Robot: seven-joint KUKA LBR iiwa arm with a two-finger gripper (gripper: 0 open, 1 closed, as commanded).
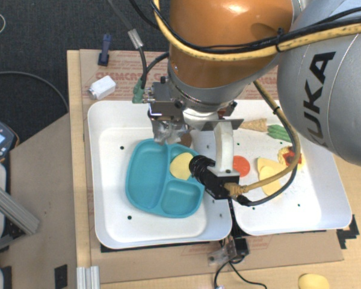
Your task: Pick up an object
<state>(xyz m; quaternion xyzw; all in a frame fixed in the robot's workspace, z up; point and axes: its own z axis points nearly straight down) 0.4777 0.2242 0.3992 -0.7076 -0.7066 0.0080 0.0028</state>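
Observation:
A blue divided plate (150, 182) lies in the left white bin (105, 161). A pale yellow round piece (180, 164) rests on the plate's right side. My gripper (166, 134) hangs just above the plate's upper edge, under the big orange wrist band. In the right bin (325, 212) lie a red round piece (242, 166), yellow pieces (268, 173), a tan cone (256, 124) and a green piece (280, 132). The arm hides the upper middle of both bins.
A small white block (102, 88) and a blue clip (104, 49) sit on the cardboard behind the left bin. A yellow thing (313, 280) lies at the bottom right, off the bins. Cables hang around the wrist.

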